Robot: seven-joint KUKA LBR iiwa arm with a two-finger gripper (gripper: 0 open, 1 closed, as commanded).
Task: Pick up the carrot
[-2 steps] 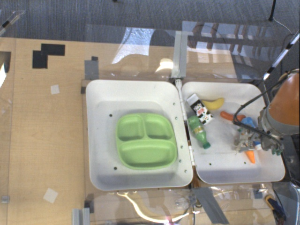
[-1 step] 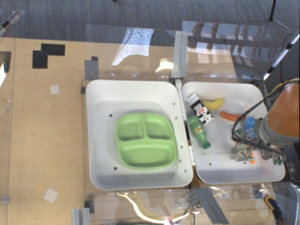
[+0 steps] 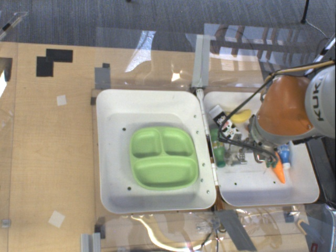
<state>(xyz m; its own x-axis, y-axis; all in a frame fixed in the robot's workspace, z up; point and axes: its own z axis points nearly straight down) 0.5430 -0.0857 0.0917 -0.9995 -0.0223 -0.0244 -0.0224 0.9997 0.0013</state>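
Two white bins sit side by side on the counter (image 3: 47, 156). In the right bin (image 3: 262, 190), the arm's orange band (image 3: 282, 105) hides the gripper (image 3: 260, 152); whether the fingers are open or closed cannot be told. The carrot (image 3: 279, 172) lies at the bin's 4 o'clock, tip pointing toward 5 o'clock, its upper end tucked under the arm. The left bin (image 3: 113, 140) holds a green tray (image 3: 164, 157).
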